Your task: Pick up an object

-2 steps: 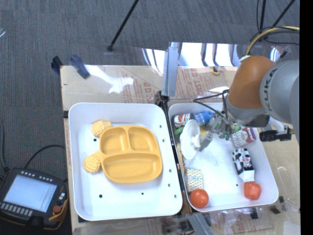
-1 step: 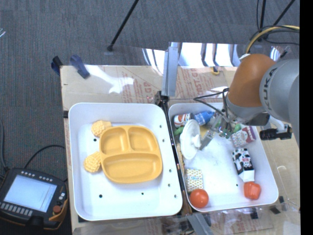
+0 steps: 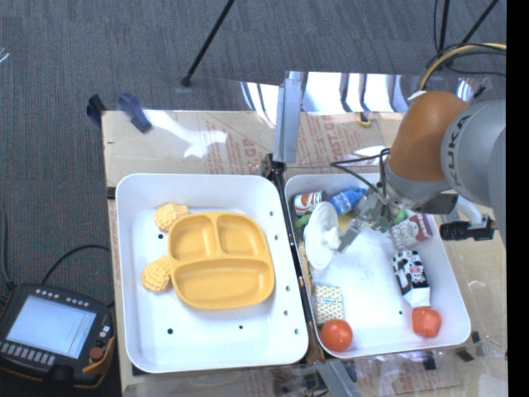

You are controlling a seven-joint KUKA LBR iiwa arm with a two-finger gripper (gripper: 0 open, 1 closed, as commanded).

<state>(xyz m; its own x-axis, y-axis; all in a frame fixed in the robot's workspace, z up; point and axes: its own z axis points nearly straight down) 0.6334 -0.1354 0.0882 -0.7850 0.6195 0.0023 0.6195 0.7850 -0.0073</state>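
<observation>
My gripper [image 3: 354, 231] hangs low over the upper middle of the right bin [image 3: 456, 292], slanting down and left toward a white bowl [image 3: 319, 236] that stands on its edge. Its tip is right beside the bowl's rim; whether they touch I cannot tell. Behind the gripper lie a blue bottle [image 3: 345, 198] and a small can [image 3: 309, 201]. To its right sits a pinkish packet [image 3: 407, 232]. Below that lies a cow-patterned carton [image 3: 411, 273]. I see nothing held in the gripper.
A red tomato [image 3: 336, 334], a second red fruit [image 3: 426, 322] and a small box [image 3: 329, 303] lie at the right bin's front. The left bin [image 3: 136, 304] holds a yellow divided plate [image 3: 221, 259] and two yellow waffle pieces [image 3: 169, 216] [image 3: 155, 275].
</observation>
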